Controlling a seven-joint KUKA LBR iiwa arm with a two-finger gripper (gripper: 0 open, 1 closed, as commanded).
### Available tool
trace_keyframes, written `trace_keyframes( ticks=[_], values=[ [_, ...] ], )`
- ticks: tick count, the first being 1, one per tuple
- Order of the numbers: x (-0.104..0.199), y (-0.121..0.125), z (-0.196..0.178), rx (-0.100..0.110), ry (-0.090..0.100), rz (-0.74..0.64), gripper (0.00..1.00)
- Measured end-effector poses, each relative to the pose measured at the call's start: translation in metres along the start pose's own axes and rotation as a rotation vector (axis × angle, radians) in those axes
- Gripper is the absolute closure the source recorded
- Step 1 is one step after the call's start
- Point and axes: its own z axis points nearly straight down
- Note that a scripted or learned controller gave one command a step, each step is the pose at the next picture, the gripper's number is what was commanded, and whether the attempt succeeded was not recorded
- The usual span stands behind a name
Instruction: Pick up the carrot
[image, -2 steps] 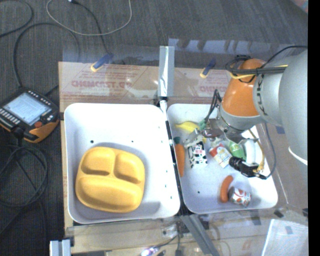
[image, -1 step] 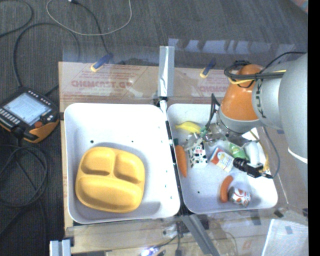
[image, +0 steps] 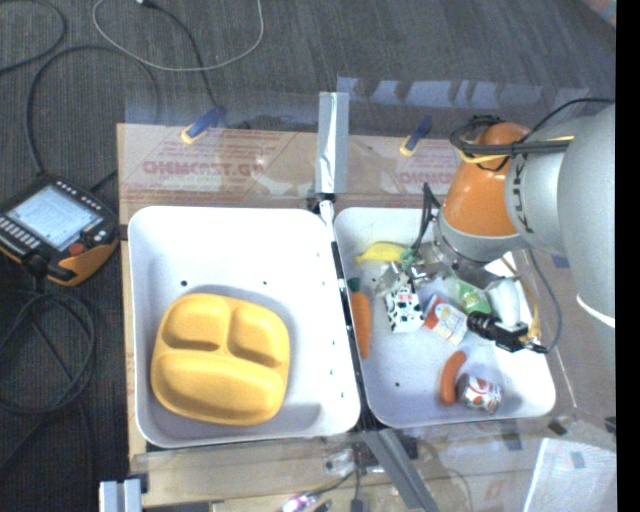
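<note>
The carrot (image: 361, 322) is a slim orange root with a green tip. It lies lengthwise against the left wall of the right bin (image: 400, 400). My gripper (image: 413, 268) hangs low over the upper middle of that bin, under the orange wrist band. It is to the right of the carrot's top end and a little behind it, well apart from it. Right below the gripper sits a small white toy with black spots (image: 403, 310).
A yellow banana (image: 384, 252) lies at the right bin's back, just left of the gripper. A green item (image: 470, 294), a red-and-white packet (image: 444, 321), an orange sausage (image: 452, 376) and a small can (image: 482, 393) crowd the bin's right half. A yellow divided tray (image: 222, 356) fills the left bin.
</note>
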Motion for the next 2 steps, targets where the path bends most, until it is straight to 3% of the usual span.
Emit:
trace_keyframes(
  ticks=[1,2],
  values=[
    [-0.0185,0.0529,0.0097,0.081,0.031,0.117,1.0],
    [-0.0196,0.0491,0.01,0.063,0.011,-0.059,1.0]
  ],
)
